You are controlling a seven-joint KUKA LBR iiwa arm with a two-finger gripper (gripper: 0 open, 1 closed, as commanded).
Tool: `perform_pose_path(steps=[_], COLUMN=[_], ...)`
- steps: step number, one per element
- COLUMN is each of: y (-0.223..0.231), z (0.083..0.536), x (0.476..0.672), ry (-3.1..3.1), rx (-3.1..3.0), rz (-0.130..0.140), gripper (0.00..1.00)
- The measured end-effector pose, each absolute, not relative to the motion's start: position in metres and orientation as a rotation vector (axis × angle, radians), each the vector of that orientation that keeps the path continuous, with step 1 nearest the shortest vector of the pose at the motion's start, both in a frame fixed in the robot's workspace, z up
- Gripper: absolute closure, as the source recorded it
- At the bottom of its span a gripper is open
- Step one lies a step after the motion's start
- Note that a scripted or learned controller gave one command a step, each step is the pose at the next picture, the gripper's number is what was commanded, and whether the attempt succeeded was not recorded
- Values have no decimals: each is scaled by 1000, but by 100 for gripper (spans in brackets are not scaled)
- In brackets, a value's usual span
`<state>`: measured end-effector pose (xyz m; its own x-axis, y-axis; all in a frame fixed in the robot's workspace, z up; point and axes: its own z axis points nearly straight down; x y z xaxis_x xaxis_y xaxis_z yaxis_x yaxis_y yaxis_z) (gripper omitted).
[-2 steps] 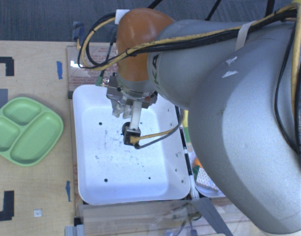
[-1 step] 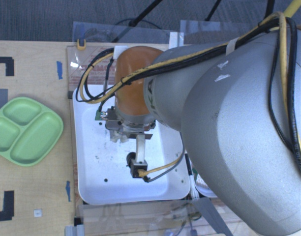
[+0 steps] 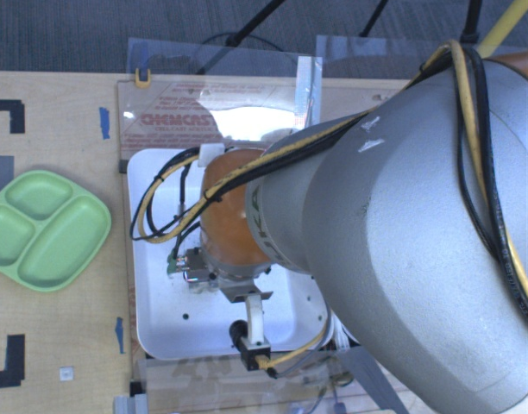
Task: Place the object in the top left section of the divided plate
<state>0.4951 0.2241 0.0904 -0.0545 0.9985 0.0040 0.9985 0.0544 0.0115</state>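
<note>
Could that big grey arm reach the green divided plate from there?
Probably yes: the grey arm hangs over the shallow white bin, and the green divided plate lies on bare wooden bench beside it, nothing between.

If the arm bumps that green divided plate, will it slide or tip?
Probably slides: the green divided plate lies on the smooth wooden bench, nothing visibly pinning it. Unlikely to tip: it looks shallow and wide. Seems moulded plastic, so likely stiff and light.
</note>
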Motion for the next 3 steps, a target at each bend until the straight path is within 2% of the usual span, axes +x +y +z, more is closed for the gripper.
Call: perform_pose_path(steps=[1, 2, 3], y=[207, 208, 224], z=[90, 99, 123], x=[559, 559, 523], ry=[1748, 1749, 2303], rx=[2611, 2611, 2141], rz=[16, 16, -5], gripper=[100, 100, 100])
